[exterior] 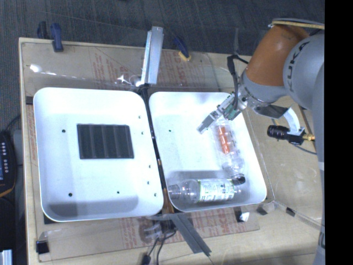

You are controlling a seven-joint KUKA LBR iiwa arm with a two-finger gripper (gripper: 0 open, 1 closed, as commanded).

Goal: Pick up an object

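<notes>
While the gripper [212,120] hangs with fingers seemingly spread and empty, the orange-labelled bottle [226,145] lies just below them; it should descend squarely astride the bottle's body before clenching.

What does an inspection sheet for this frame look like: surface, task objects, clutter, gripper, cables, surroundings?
Surface: wooden bench bearing the left bin and the right bin, side by side.
Job's things: a clear bottle with an orange label lies lengthwise in the right bin; a clear bottle with a white label lies along that bin's near wall.
Clutter: dark ribbed panel in the left bin.
Grippers: gripper over the right bin, above the orange-label bottle's top end; nothing visibly held.
Cables: black cable near the wrist; wires at the bench's near edge.
Surroundings: blue clamps on the far edge; dark carpet beyond.
</notes>
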